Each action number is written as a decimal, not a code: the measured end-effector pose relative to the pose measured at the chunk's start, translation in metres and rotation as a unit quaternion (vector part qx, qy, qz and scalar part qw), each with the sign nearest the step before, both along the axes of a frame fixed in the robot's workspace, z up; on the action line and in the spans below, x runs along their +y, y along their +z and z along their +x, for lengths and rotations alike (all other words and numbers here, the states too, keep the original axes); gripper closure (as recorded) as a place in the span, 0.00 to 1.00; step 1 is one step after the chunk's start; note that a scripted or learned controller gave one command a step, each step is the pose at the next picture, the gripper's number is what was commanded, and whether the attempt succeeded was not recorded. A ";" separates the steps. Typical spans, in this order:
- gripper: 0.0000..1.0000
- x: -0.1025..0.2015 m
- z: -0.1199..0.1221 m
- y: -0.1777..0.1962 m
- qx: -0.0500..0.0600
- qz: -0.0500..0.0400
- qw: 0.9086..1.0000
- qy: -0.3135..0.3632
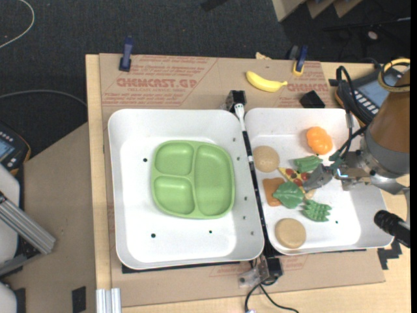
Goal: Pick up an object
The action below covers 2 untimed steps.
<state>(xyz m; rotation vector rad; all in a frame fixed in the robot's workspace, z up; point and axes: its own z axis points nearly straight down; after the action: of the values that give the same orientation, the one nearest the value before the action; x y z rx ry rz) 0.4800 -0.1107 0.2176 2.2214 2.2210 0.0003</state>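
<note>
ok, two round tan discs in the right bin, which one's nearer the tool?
The upper round tan disc, by the bin divider, left of the green leafy pieces. The tool sits roughly level with it; the other tan disc lies at the bin's front edge.

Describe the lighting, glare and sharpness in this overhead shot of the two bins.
Camera view: even, soft light with faint shadows; the white bins look bright, nearly washed out, without hard glare; the green plate is sharp; the gripper over the small toys is slightly blurred; the floor beyond the bench is dim.
</note>
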 end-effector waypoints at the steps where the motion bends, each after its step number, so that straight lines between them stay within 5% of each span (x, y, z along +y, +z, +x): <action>1: 0.00 -0.008 -0.003 -0.103 0.005 0.001 1.000 -0.001; 2: 0.00 0.010 0.096 -0.129 -0.005 -0.002 1.000 0.001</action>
<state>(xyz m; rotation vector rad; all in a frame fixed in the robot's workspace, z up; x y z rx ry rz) 0.5755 -0.1006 0.0885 2.2110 2.2164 0.0062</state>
